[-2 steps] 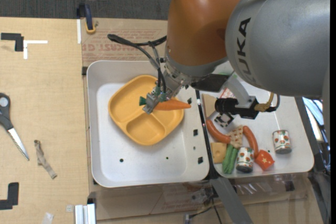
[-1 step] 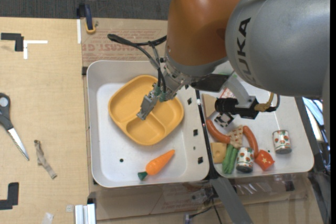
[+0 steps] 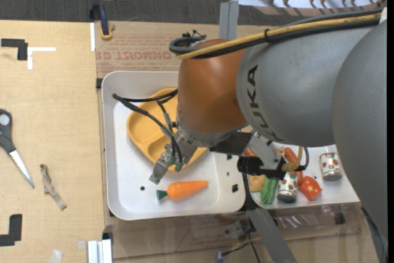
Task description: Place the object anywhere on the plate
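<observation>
Orange carrot (image 3: 183, 190) lying loose in lower centre bin beside yellow plate (image 3: 144, 126), gripper (image 3: 161, 168) state impossible to tell; could nudge carrot away, descending off-centre.

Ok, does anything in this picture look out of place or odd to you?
Mostly tidy. The toy carrot lies on the left bin's floor beside the yellow plate, not on it. Outside the bins, scissors and a scrap of tape lie loose on the bench.

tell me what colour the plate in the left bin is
Yellow-orange; the plate shows in the camera view, partly hidden by the arm.
</observation>
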Controlling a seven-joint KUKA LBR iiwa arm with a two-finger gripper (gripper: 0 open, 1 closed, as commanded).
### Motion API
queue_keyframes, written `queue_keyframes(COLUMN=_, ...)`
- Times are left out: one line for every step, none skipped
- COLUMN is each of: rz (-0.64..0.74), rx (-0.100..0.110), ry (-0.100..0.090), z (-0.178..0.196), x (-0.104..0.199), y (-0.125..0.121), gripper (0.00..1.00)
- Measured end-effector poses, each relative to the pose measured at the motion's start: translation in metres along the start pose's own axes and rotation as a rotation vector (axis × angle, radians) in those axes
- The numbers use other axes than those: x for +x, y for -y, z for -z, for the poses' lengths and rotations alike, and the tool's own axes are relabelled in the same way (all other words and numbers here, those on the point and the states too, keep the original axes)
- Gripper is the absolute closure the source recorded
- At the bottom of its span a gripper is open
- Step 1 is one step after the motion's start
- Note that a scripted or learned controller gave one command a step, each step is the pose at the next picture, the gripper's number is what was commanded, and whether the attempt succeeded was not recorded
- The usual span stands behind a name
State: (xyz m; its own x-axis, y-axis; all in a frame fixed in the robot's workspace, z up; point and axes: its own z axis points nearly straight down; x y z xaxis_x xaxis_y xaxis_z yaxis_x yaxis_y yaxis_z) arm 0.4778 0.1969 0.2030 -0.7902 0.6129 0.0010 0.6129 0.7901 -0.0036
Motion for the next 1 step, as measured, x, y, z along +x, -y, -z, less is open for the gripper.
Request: queue_keyframes(rz=-0.007, rx=0.001, ry=0.001, z=0.0085, x=-0.0028, y=0.0004, gripper=1.00)
